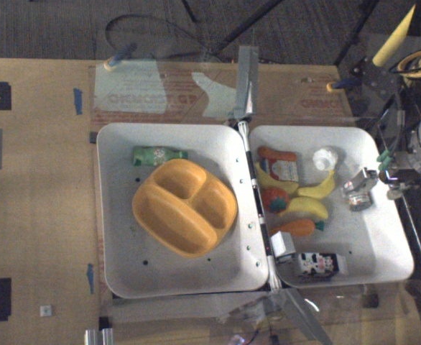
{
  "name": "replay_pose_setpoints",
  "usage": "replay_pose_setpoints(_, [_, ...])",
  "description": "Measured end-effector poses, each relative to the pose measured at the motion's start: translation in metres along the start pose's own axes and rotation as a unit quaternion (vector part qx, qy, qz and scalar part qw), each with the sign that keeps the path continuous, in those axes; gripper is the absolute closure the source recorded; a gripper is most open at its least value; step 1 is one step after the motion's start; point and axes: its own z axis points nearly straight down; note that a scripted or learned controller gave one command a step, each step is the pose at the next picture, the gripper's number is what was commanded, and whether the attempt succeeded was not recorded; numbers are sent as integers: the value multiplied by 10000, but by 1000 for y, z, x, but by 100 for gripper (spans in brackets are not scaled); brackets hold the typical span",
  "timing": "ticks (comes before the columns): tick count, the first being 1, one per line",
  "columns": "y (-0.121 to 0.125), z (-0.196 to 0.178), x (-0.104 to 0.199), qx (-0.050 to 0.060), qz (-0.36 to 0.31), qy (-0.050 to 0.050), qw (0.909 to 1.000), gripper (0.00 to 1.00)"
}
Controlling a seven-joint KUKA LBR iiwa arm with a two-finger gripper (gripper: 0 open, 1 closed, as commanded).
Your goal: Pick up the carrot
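Carrot: small orange toy with a green tip, lying sideways in the right bin, lower middle of the frame, just below the bananas.
Handling: likely light, stiff, smooth plastic; grip across the thick orange middle.
Left bin: one yellow divided tray, one green packet.
Right bin count: one carrot, two bananas, one milk carton.
Gripper: right of the carrot, well apart; whether the jaws are spread or closed, I cannot tell.
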Motion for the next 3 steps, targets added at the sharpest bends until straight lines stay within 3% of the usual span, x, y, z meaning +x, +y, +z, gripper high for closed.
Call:
replay_pose_setpoints(1, [56, 150, 34, -96, -893, -8, 9960, 0])
replay_pose_setpoints(2, [22, 167, 25, -26, -134, 3, 9999, 0])
replay_pose_setpoints(3, [22, 157, 23, -40, -119, -4, 9999, 100])
